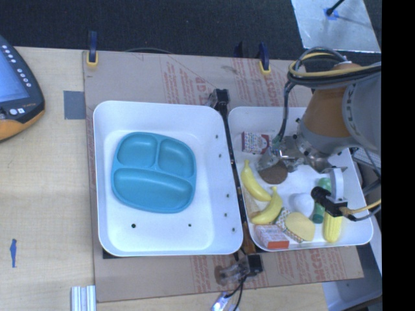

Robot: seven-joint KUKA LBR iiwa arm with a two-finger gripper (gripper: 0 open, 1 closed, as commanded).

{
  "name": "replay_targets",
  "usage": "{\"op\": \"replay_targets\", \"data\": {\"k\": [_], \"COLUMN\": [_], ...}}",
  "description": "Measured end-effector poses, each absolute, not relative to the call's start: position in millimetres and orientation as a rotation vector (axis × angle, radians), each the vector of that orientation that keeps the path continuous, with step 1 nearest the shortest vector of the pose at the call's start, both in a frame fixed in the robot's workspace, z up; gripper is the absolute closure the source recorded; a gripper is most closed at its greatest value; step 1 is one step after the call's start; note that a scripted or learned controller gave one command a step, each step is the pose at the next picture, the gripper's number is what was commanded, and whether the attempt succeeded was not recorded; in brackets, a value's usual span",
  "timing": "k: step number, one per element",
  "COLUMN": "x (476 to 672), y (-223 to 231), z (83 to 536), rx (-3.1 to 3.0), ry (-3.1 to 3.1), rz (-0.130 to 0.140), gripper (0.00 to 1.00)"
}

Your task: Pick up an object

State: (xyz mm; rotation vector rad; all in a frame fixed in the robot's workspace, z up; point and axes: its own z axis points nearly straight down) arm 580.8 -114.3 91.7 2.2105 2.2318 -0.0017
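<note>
The right white bin [295, 113] holds several toy foods: two yellow bananas [253, 184] [270, 208], a brown round piece [273, 173], a red-and-white packet [254, 141], a white egg [300, 203], a pale yellow lemon [299, 225], a corn cob [332, 228] and a green piece [323, 186]. My gripper [279, 155] hangs low at the bin's middle, just above the brown round piece and beside the packet. The orange-banded wrist [327, 112] covers the bin's far right part. Nothing shows in the gripper's hold.
The left white bin [162, 238] carries a blue divided plate [154, 172]. Both bins rest on a cardboard sheet [162, 76] held by blue clamps [92, 49]. A control pendant [16, 83] lies at the bench's left edge. Cables loop above the wrist [318, 57].
</note>
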Motion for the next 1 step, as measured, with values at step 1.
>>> {"op": "replay_targets", "data": {"k": [1], "x": [547.8], "y": [-50.9], "z": [197.9], "rx": [2.209], "ry": [2.232], "rz": [0.009], "gripper": [1.00]}}
